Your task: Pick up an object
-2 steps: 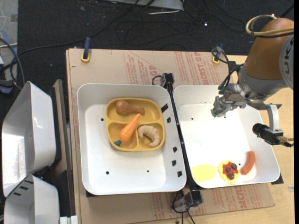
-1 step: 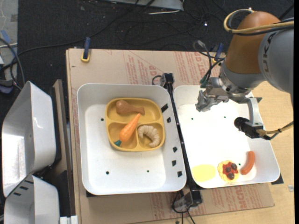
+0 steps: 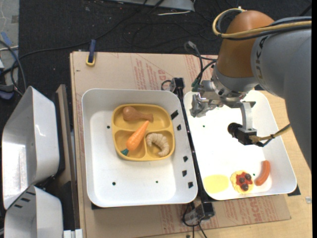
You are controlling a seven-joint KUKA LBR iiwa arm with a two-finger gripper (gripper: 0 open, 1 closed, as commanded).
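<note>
Looking down on the bench, we find the gripper (image 3: pixel 199 104) hanging over the far left corner of the right bin (image 3: pixel 218 152), close to the rim that meets the neighbouring bin. We cannot tell from this slant whether it is spread or pressed together, and we see nothing held in it. Behind it the grey arm (image 3: pixel 282 48) comes in from the right, with its orange band (image 3: pixel 242 38) just above the wrist.

The things nearest to it lie along the near edge of the same bin, well apart from the gripper: a pale yellow disc (image 3: pixel 216 183), just beside it a small round toy with red and dark topping (image 3: pixel 242 181), and to the right a sausage (image 3: pixel 263 173) lying at a tilt.

In the left bin (image 3: pixel 133 182) sits a yellow divided plate (image 3: pixel 118 143). Its far compartment holds a drumstick (image 3: pixel 137 115); a carrot (image 3: pixel 138 136) lies slantwise in the near left compartment, its tip on the divider; a shrimp (image 3: pixel 159 143) curls in the near right one.

Both bins rest on a cardboard sheet (image 3: pixel 129 71), and a blue and yellow clamp (image 3: pixel 91 53) grips its far left edge.
</note>
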